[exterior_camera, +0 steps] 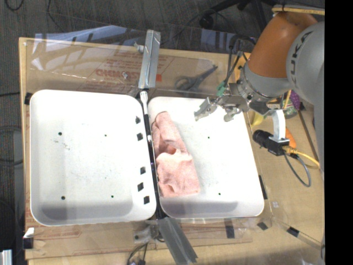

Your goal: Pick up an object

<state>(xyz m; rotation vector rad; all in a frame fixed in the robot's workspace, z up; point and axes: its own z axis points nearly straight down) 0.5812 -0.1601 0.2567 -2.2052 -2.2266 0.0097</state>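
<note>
Crumpled pink cloth lies along left wall of right shallow white bin, untouched. End effector hovers over bin's upper edge, fingers apart, holding nothing. You should shift left, descend on cloth's thickest fold, then close.

Scissors lie on the bench behind the two white bins.

Two white bins, one pink cloth
</note>
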